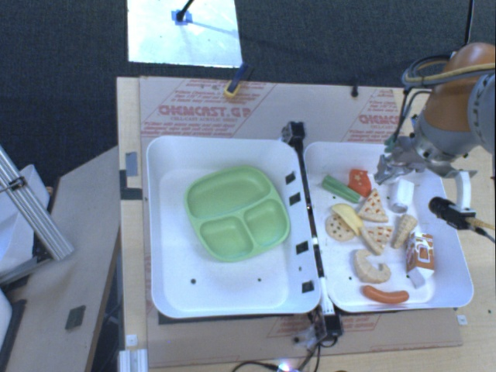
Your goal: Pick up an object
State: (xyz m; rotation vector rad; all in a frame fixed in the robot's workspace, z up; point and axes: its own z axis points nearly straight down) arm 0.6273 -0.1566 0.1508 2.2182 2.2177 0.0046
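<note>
def a robotics lab, not a kitchen. KUKA arm (pixel 457 99) w/ orange band reaching in from the right over a plywood bench (pixel 132 231), two shallow white bins (pixel 167 285) side by side on a sheet printed CHEMCAST GP (pixel 205 111). the food in the right bin is plastic toy stuff, left bin has a green divided tray (pixel 236 211). dark carpet floor (pixel 62 53), aluminium extrusion frame (pixel 31 208) at the left, loose cables at the bench front
</note>
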